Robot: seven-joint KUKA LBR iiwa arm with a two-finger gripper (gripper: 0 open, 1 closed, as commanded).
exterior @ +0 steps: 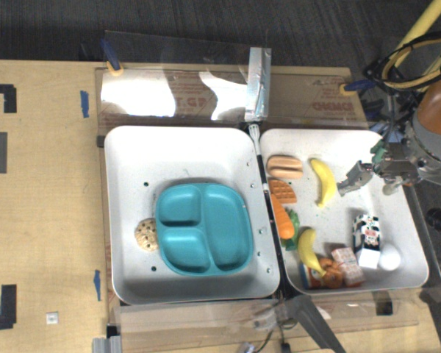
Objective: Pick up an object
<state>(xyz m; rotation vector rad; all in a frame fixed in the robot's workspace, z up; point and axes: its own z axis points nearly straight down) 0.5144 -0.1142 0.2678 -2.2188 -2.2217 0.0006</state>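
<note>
My gripper (372,183) hangs over the right side of the right bin (415,230), reaching in from the right edge. Its fingers (352,179) stand open with nothing between them. Just left of it lies a yellow banana (323,182). A black-and-white milk carton (367,238) stands below it, with a white egg (389,259) beside that. A hot dog (285,167) lies at the bin's upper left. Beneath the hot dog come an orange waffle piece (282,193), a carrot (283,221) and a second banana (308,251).
The left bin (125,160) holds a teal divided plate (203,227) with a cookie (146,234) at its left. Small boxes (341,266) crowd the right bin's front edge. A clear taped panel (206,87) stands behind the bins. Yellow and black cables (415,39) hang at the upper right.
</note>
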